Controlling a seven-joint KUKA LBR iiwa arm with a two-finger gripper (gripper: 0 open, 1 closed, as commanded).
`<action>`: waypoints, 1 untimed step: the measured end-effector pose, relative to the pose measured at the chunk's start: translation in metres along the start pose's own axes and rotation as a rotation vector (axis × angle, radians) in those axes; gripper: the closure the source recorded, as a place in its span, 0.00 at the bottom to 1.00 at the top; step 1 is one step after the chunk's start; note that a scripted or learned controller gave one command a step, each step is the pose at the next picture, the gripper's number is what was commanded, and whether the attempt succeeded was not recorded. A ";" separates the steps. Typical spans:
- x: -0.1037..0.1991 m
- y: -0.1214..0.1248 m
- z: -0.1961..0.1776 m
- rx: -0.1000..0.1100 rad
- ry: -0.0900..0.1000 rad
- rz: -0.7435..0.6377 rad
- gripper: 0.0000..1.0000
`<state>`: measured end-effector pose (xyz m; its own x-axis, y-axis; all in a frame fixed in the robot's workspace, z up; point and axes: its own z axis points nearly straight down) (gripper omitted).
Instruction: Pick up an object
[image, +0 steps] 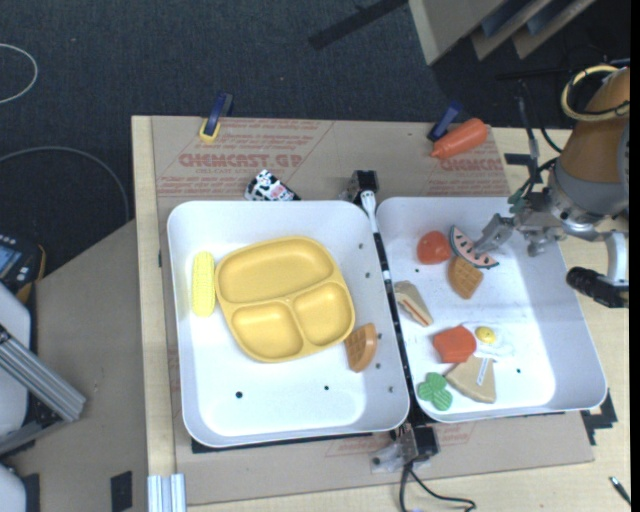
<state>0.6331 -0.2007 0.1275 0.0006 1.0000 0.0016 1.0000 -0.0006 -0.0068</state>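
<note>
My gripper (497, 232) reaches in from the right and hangs over the far part of the right bin (560, 330). Its tip is right beside a watermelon slice (473, 249), and I cannot see whether it touches the slice. A red tomato (432, 247) lies just left of the slice, and a tan waffle piece (465, 278) just below it. Nearer the front lie a sandwich piece (412, 303), a red lump (455, 344), a small yellow-and-white piece (487, 338), a green broccoli (434, 391) and a tan wedge (476, 382).
The left bin (260, 400) holds a yellow divided plate (285, 297), a corn cob (203, 282) and a brown pastry (361, 347). Behind the bins lie an orange carrot (460, 138) and a black-and-white toy (270, 187). Cables hang near the arm (592, 170).
</note>
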 end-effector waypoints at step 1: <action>0.000 0.003 0.040 -0.014 -0.001 -0.001 0.00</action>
<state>0.6362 -0.2002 0.0879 0.0000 1.0000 0.0006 1.0000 0.0000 0.0069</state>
